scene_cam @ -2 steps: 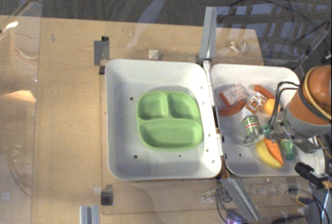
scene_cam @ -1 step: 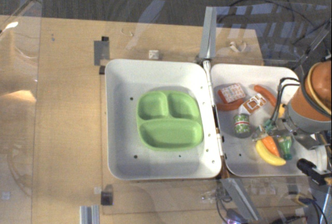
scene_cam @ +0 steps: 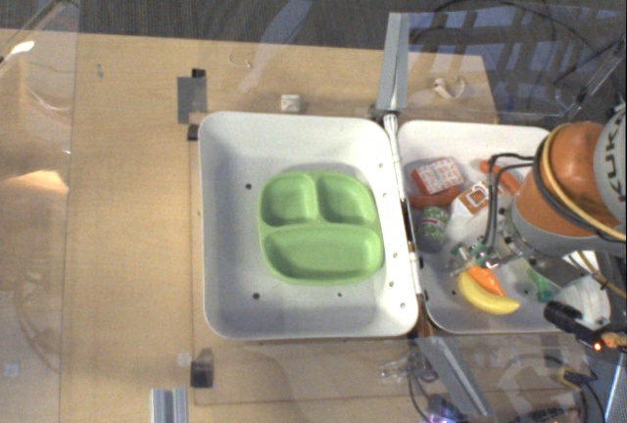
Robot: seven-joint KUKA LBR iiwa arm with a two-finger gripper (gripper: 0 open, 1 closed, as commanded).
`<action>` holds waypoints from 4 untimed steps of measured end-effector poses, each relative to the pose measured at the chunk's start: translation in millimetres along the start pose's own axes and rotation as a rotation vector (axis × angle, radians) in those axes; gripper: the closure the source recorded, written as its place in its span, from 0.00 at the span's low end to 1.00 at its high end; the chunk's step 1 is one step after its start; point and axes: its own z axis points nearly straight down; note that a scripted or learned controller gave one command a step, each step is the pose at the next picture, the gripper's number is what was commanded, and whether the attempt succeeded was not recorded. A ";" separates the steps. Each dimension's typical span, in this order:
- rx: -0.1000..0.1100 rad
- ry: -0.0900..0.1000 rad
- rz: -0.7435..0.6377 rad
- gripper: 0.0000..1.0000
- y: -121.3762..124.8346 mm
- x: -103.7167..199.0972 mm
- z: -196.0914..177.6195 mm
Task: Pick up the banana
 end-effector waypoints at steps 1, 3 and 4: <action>-0.003 -0.003 -0.373 1.00 7.2 15.3 -0.6; 0.021 0.017 0.181 1.00 29.3 83.4 -141.8; 0.021 0.017 0.181 0.00 29.4 83.3 -142.0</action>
